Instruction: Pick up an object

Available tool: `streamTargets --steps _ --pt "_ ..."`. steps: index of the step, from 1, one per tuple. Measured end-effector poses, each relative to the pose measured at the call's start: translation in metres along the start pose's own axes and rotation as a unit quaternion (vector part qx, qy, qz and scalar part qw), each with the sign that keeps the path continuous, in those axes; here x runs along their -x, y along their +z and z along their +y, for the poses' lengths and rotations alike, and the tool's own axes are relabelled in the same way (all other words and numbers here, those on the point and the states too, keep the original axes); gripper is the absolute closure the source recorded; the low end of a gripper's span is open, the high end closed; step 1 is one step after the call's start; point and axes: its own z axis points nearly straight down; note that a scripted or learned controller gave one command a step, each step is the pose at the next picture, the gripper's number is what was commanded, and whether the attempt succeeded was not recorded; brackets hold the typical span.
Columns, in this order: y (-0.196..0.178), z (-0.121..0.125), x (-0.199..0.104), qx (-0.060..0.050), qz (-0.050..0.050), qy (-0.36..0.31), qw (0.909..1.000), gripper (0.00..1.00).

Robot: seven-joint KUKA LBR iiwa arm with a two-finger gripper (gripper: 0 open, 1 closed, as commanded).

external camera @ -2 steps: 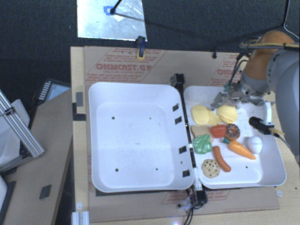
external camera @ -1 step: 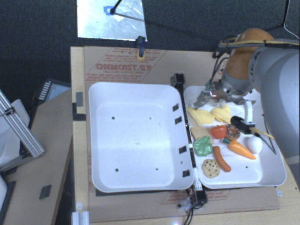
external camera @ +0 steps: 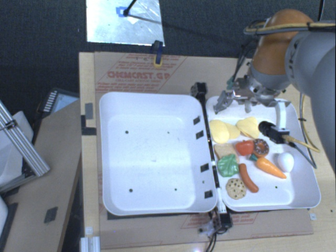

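While the end effector (external camera: 233, 105) hangs spread and empty over the far edge of the right bin (external camera: 299, 190), this looks like the approach. Next it must drop onto the yellow piece (external camera: 219, 131) near that edge.

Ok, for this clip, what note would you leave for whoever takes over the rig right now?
Claw: open, nothing between its fingers, at the far end of the right bin.
Things, all in the right bin: yellow piece, paler yellow piece, tomato, donut, carrot, egg, green leaf, sausage, cookie.
Done: nothing picked up yet.
Left: choose one, descend, grip, lift. The two yellow pieces lie nearest the claw.
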Motion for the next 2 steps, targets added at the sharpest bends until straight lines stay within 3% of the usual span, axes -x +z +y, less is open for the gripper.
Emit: streamTargets --steps 1,2 --pt "-0.068 0.032 -0.053 0.0 0.0 0.0 1.0 0.0" --pt "0.013 0.027 -0.114 -0.009 0.001 0.0 1.0 0.0"
